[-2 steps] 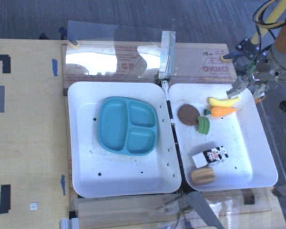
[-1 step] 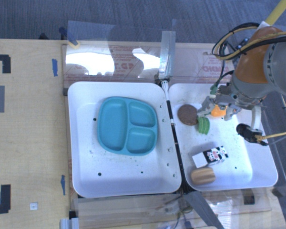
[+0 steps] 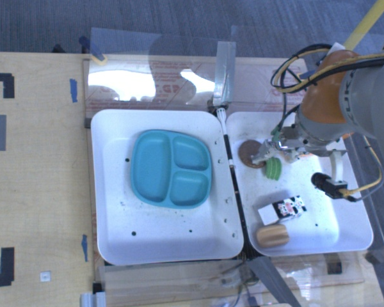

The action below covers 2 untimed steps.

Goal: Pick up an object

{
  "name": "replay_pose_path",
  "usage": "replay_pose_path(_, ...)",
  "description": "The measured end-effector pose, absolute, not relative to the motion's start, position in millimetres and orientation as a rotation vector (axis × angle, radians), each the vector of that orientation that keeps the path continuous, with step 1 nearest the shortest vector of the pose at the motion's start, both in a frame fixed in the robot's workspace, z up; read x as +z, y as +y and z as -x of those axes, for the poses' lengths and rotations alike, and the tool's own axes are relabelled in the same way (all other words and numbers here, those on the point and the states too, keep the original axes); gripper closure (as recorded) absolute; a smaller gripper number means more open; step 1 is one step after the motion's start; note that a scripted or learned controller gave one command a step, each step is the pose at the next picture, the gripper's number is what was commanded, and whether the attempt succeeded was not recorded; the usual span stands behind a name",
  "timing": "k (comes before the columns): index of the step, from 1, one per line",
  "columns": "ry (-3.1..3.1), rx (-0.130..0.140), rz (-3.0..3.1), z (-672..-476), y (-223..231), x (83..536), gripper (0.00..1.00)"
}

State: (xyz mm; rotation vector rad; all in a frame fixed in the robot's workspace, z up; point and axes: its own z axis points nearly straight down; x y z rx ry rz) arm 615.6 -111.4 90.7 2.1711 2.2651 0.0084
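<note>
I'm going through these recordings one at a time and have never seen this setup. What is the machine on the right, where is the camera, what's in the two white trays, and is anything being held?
The single camera sits above the bench and looks down at a slant. The grey machine with the orange band is a robot arm reaching in from the right; its job is to pick up an object. At its tip is a two-finger gripper.

Two shallow white bins lie side by side. The left bin holds a blue divided plate. The right bin holds a brown disc, a small green object, a white box with black print and a tan cylinder.

The gripper is low in the right bin, right beside the disc and the green object. I can't tell from this angle whether it has hold of anything.
</note>
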Motion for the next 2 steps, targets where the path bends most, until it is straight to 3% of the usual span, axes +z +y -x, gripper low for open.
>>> replay_pose_path(1, 2.26, 0.019, -2.169, -619.0, -111, 102, 1.0)
replay_pose_path(2, 2.176, 0.008, -2.261, -625.3, -59, 187, 1.0)
